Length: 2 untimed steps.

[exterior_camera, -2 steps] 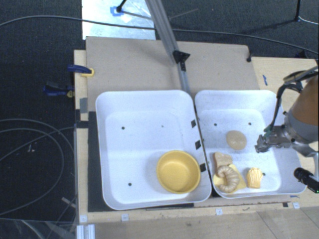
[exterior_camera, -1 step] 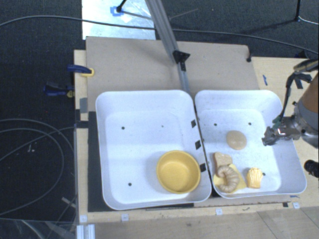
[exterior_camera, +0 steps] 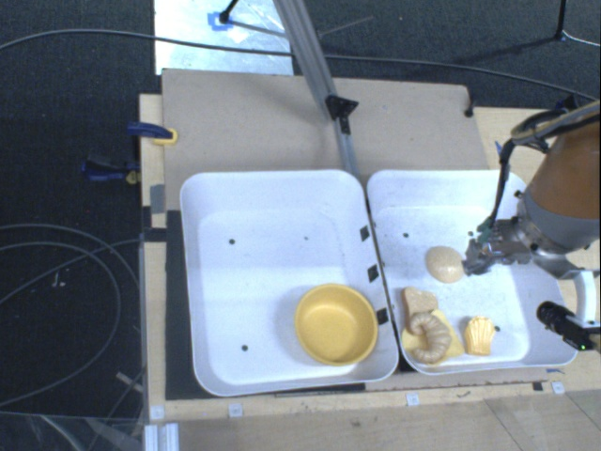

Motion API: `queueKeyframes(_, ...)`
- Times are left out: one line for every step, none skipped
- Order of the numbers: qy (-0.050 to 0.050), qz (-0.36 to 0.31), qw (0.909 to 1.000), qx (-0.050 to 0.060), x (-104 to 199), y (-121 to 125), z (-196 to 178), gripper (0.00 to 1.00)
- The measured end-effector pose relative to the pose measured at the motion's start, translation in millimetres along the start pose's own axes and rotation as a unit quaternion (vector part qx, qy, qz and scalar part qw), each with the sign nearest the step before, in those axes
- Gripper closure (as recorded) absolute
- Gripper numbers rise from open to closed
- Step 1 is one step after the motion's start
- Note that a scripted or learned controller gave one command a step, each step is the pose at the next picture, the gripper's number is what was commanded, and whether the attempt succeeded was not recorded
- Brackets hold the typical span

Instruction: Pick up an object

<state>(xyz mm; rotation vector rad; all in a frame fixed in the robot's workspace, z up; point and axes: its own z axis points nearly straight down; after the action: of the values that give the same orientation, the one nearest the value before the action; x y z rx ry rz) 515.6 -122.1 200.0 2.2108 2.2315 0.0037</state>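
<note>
In the right bin (exterior_camera: 451,191) lie a pale round egg-shaped object (exterior_camera: 444,263), a tan croissant-like piece (exterior_camera: 427,325) on a yellow flat piece, and a small yellow shell-shaped item (exterior_camera: 479,335). My gripper (exterior_camera: 476,255) hangs just right of the pale round object, close to it. A yellow bowl (exterior_camera: 336,323) rests in the left bin (exterior_camera: 272,205) near its front right corner.
A grey pole (exterior_camera: 315,59) slants down from the top to the divide between the bins. The arm's orange band (exterior_camera: 568,181) sits over the right bin's far right side. Blue clamps (exterior_camera: 113,169) grip the bench's left edge.
</note>
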Motion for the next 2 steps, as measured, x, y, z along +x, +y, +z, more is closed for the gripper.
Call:
queueKeyframes(0.0, -0.001, 1.0, 0.0, 51, 14, 2, 1.0)
queueKeyframes(0.0, -0.001, 1.0, 0.0, 98, 20, 5, 1.0)
